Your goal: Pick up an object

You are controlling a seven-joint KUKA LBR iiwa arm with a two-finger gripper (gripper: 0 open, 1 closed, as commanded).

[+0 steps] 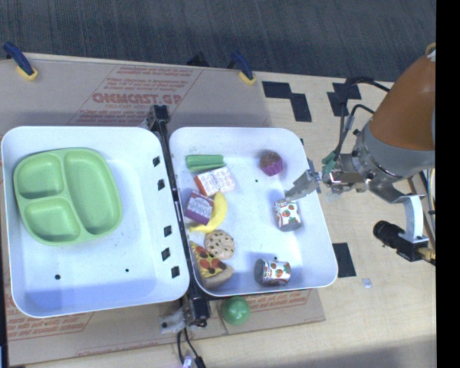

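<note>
The right bin (319, 245) holds several small things. Among them are a green pod (205, 162), a dark red ball (271, 163), a red and white packet (215, 182), a purple packet (198, 205) on a banana (218, 215), a cookie (219, 244), a pizza slice (209, 265), a printed can (273, 271) and a strawberry-print carton (288, 215). My gripper (299, 187) reaches in over the bin's right rim. It hangs just above and to the right of the carton, with nothing seen in its hold.
In the left bin (31, 290) lies a green divided plate (65, 194). A green ball (234, 310) rests on the cardboard in front of the right bin. Blue and yellow clamps (20, 60) grip the cardboard's back edge. Cables and a black fitting (399, 240) sit beside the arm.
</note>
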